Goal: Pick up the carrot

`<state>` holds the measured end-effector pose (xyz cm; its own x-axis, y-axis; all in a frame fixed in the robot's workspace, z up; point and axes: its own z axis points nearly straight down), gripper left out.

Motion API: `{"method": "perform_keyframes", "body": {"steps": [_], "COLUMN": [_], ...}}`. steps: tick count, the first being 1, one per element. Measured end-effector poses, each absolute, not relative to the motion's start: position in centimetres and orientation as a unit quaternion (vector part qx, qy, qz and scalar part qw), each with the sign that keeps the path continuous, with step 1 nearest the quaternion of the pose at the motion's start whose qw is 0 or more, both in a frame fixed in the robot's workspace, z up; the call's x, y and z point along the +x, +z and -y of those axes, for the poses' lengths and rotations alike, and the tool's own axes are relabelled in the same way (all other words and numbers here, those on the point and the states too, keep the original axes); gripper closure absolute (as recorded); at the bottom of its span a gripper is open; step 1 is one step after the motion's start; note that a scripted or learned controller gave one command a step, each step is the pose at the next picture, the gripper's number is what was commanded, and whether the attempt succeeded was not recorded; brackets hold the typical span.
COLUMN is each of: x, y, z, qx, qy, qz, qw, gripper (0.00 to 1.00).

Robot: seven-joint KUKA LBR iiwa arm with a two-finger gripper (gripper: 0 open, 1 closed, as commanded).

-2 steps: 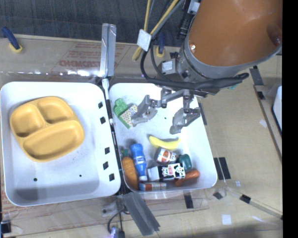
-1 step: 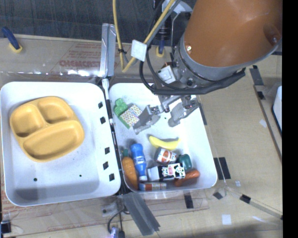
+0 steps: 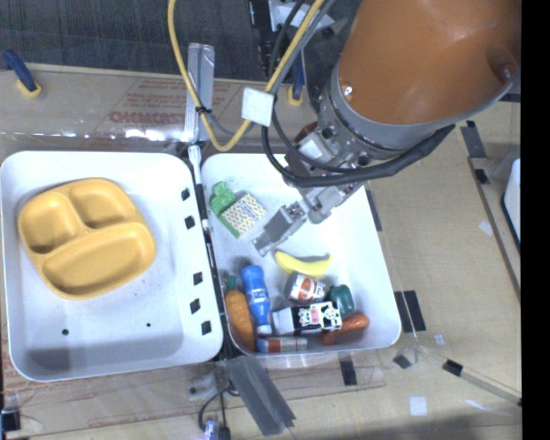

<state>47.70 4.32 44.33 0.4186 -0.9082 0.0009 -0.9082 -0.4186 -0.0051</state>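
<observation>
Along the right bin's near-left wall lies the orange, tapered plastic carrot point(image 3: 239, 318), which we judge light, stiff and slick, best pinched across its thick middle; above, our pincer point(image 3: 289, 223) hangs apart, holding nothing.

A: From my remote feed, can you read anything?

B: I see red printing on the clear sheet point(image 3: 156, 108) behind the bins, but it's too blurred to read. The small can's label point(image 3: 304, 289) is illegible too.
</observation>
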Motion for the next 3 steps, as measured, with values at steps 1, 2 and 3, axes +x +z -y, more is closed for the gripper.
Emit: {"method": "perform_keyframes", "body": {"steps": [1,2,3], "x": [47.8,47.8,47.7], "y": [45.4,45.4,44.3], "z": [-4.5,-4.4,-3.4], "qx": [-0.843,-0.843,-0.940], "qy": [-0.0029,-0.0029,-0.0001], "qz": [-0.538,-0.538,-0.342], "qw": [0.003,0.003,0.000], "gripper": [1.00,0.00,0.00]}}
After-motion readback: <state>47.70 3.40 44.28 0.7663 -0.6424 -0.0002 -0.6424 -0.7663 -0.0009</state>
